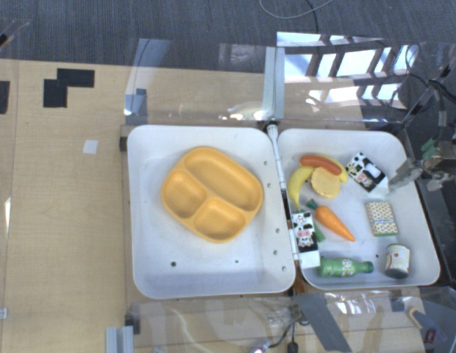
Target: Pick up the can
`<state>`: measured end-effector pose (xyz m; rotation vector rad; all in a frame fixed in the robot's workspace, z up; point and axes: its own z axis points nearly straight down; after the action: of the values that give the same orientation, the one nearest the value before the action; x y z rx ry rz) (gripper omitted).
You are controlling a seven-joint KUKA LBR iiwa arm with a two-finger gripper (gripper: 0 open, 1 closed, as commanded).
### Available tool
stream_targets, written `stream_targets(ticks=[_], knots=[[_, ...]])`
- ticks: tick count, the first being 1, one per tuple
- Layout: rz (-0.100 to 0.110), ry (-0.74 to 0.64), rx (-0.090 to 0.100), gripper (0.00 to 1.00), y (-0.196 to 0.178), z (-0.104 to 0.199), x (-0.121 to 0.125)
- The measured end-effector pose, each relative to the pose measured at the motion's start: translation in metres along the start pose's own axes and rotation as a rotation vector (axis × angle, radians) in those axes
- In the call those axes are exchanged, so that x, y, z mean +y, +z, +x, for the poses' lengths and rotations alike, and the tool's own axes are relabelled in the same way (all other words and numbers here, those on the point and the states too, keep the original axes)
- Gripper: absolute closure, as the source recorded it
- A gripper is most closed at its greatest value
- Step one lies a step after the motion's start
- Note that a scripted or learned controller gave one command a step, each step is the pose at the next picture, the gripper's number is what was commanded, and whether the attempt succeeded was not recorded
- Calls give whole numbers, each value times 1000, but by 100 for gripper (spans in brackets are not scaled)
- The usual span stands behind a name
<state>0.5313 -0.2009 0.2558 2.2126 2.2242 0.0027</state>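
Camera view looks down at a slant on two white bins side by side on the surface. We find the can (396,260) in the right bin (431,219), lying near that bin's near right corner, just right of the green bottle (345,268) and just below the small patterned box (380,218).

We see the gripper (404,173) at the right bin's far right rim, well apart from the can and holding nothing; whether the jaws are spread or pressed together we cannot tell, as the metal there is small and blurred.

The step in hand, as we judge it, is the approach. To do it well we would bring the gripper along the right wall toward the near corner, centre it over the can, and come down with the jaws straddling its body, clear of the bottle's cap and the bin's wall. The corner leaves little room, so a slanted descent risks nudging the can against the rim.

The right bin also holds a banana (298,184), a carrot (336,223), a sausage (321,163), a round yellow biscuit (325,184) and two cow-print cartons (365,172). The left bin (151,219) holds a yellow divided plate (211,193).
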Motion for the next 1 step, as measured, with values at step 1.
stream_targets(ticks=[1], knots=[[-4, 183, -1, 0, -147, 7, 1]])
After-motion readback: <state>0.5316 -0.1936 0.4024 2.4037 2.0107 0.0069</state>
